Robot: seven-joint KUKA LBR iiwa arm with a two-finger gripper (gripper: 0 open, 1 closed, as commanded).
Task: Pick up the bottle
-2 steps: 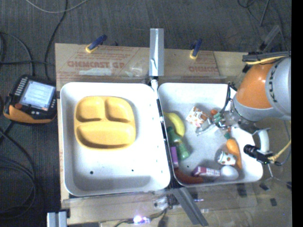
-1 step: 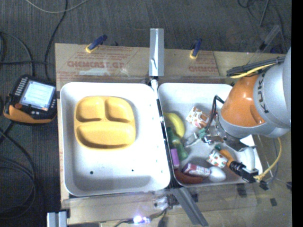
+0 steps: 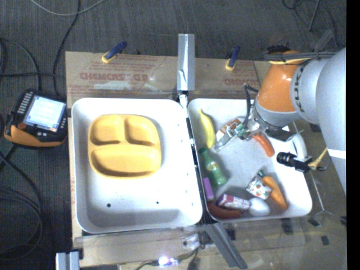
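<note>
lying slantwise near the right bin's (image 3: 306, 210) left wall, small green bottle (image 3: 214, 166), likely light, rigid, slick, best gripped across its body; gripper (image 3: 243, 129) state impossible to tell.

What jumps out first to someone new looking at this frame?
Probably the yellow divided tray, lying alone in the left bin. Next, the grey arm with its orange band, reaching in from the right, its claw low over the right bin. That bin is crowded: a banana, a green bottle, a carrot, an egg.
</note>
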